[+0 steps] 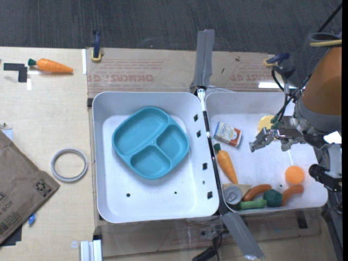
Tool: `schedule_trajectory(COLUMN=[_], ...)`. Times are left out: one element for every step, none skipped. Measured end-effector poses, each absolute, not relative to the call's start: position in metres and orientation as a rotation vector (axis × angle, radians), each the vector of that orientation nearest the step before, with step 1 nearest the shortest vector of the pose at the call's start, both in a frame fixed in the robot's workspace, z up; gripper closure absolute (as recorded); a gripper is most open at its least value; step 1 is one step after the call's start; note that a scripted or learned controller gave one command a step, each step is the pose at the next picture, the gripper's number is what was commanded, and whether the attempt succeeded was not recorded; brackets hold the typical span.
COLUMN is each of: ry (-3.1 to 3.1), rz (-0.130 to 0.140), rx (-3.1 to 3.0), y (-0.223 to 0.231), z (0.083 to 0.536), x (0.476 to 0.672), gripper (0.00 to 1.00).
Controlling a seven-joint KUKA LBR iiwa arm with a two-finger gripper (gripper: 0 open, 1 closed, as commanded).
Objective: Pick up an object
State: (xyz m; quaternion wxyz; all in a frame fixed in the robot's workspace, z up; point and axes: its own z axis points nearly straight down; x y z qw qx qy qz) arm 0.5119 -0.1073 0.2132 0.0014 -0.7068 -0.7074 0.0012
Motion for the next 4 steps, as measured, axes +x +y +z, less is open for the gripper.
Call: schedule_trajectory(ry=[-2.157,-2.186,-2.182,-2.178], rz=[0.004,-0.003,0.001,0.002], rx=[-2.281,-2.253,-2.257,-2.263], y=[-0.222,-0.209,-0.210,-0.161], z=[0.171,0.091,0.100,0.114], x=[0.504,0.478,0.478,0.538], gripper=[0.00,0.00,1.00,1.00])
